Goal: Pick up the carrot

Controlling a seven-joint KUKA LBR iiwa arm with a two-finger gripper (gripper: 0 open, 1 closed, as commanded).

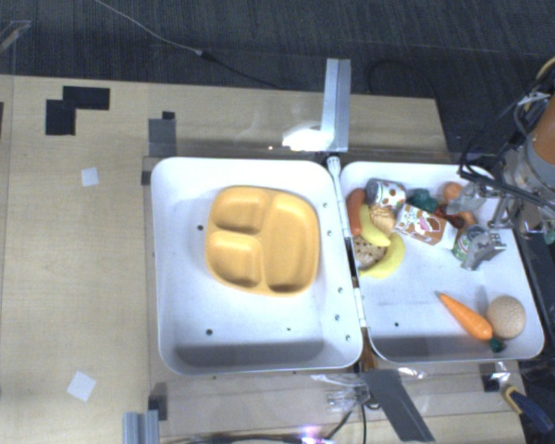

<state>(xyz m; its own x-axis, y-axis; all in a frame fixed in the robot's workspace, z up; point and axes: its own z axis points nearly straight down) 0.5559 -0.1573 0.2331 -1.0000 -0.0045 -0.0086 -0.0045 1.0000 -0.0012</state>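
The gripper (481, 246), its fingers looking a little spread and holding nothing, should come down over the middle of the carrot (466, 315), away from the brown ball (506, 315) beside it.

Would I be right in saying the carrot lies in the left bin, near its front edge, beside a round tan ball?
Not quite: the carrot lies in the right bin, not the left. The rest holds: in the camera view it sits near that bin's front edge, beside the round tan ball. The left bin holds a yellow tray.
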